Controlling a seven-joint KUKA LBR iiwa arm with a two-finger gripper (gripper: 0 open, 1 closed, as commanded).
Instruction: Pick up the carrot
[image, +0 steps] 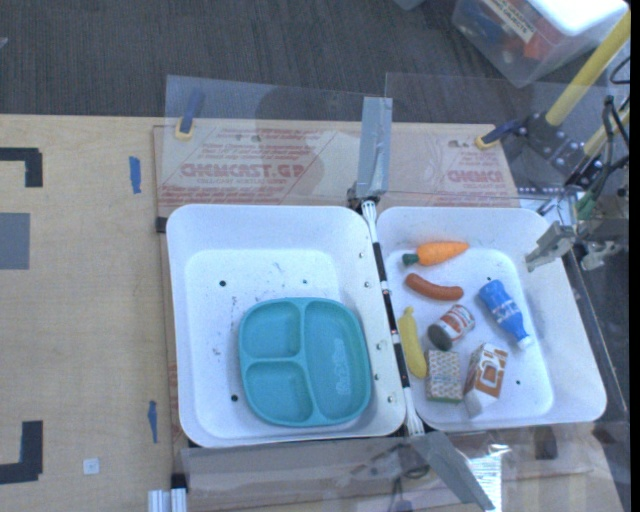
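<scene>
The carrot, orange with a dark green stub at its left end, lies on its side near the far edge of the right bin. My gripper shows as a grey piece over the right bin's right rim. It is well to the right of the carrot, apart from it, and nothing is visibly held.
Near the carrot lie a sausage, a blue bottle, a small can, a banana and two small cartons. The left bin holds a teal divided plate. Cables and gear crowd the far right.
</scene>
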